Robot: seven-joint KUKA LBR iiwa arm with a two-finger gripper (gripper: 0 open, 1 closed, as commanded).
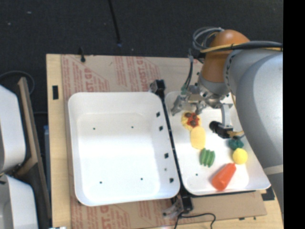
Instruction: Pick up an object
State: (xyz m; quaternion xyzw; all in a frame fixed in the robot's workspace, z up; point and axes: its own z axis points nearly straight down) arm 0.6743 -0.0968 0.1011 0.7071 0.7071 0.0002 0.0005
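Observation:
My gripper (190,107) hangs over the far end of the right bin (190,185), directly above a small red and yellow object (191,120). Whether it touches that object cannot be made out. Just nearer lies a pale yellow piece (198,138), then a green piece (207,157). An orange carrot-like piece (223,176) lies near the bin's front edge. A yellow ball (239,156) and a small teal piece (235,143) sit toward the right wall.
The left bin (76,128) stands beside the right one, the two sharing a dark divider (167,137) with clips. The grey arm (257,94) covers the right bin's far right corner. Brown board surrounds the bins.

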